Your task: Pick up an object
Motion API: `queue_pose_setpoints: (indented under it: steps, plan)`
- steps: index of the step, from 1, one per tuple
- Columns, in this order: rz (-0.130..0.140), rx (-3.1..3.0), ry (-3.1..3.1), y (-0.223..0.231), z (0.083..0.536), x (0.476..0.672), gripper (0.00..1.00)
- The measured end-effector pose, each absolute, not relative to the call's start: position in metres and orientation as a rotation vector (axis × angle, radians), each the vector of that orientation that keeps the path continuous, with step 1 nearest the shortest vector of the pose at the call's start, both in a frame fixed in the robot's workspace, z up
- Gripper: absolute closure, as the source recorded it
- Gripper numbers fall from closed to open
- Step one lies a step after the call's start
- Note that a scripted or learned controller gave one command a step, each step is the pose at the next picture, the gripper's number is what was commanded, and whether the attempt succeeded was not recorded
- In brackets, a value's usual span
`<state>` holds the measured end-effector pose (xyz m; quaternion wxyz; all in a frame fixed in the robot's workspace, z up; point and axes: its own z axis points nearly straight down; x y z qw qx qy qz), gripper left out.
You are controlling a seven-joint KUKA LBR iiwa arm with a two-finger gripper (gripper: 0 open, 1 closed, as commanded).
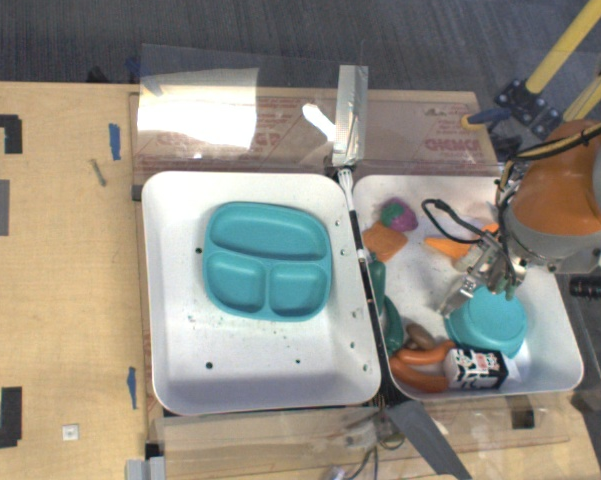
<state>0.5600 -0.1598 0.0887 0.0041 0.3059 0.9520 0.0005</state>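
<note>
The left bin (170, 368) carries just a teal divided plate (268, 260), set flat near its middle, out of the arm's way. The right bin (565, 363) is where the pickable clutter sits: an orange wedge (385, 240), a purple toy (400, 215), a hot dog (420, 360) and a small carton (478, 367). The gripper (487, 280) hangs low just above a teal cup (490, 323), likely its target; whether the grip is closed I cannot tell.

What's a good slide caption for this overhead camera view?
Robot gripper over a teal cup in the right bin; teal tray beside.
</note>
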Motion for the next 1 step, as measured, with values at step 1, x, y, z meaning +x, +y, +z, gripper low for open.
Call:
queue_pose_setpoints:
  steps: [1]
  plan:
    - [0.003,1.002,2.967,-0.1503,0.0891,0.5006,0.00]
